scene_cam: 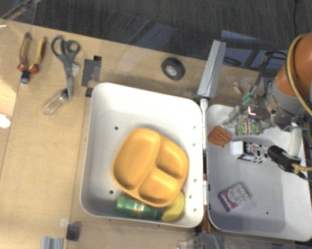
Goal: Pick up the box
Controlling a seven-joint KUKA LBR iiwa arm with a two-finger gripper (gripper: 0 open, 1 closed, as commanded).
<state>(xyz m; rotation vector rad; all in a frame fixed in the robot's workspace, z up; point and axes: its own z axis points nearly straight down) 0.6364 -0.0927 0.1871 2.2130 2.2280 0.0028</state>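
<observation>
A small purple box lies flat on the floor of the right bin, toward its front. My gripper hangs over the back left part of that bin, well behind the box and apart from it. Directly under the gripper is a green and white packet; I cannot see whether it is being gripped. A white and black carton lies just in front of the packet.
An orange, rounded item rests by the right bin's left wall. The left bin holds a yellow compartment tray lying over a green can and a yellow item. Scissors, pliers and a tape roll lie on the bench.
</observation>
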